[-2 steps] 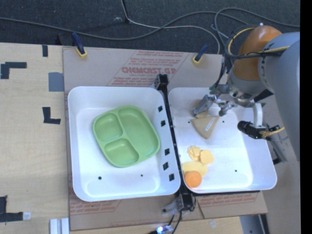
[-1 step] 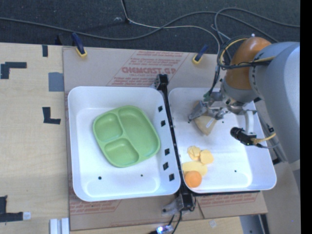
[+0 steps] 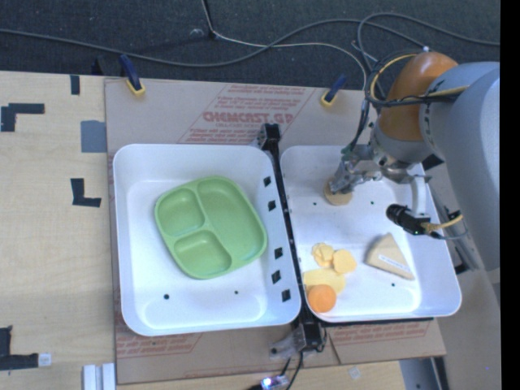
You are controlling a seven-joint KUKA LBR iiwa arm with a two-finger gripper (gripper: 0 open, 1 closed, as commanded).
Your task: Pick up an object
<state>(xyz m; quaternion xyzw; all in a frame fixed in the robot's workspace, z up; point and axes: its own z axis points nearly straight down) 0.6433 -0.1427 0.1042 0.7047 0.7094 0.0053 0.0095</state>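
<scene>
light: bright, even – overhead | shadows: soft, faint | glare: mild on white bins (image 3: 130,299) | focus: slightly soft

The right bin (image 3: 431,299) has bare floor at its centre. The yellow pieces (image 3: 333,258), orange ball (image 3: 322,299) and wedge (image 3: 390,258) crowd its near side.

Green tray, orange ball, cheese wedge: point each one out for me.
Green tray (image 3: 210,225), camera view, on the ridge between its compartments.
Orange ball (image 3: 322,299), camera view, middle of its top.
Cheese wedge (image 3: 391,258), camera view, centre of its upper face.
</scene>
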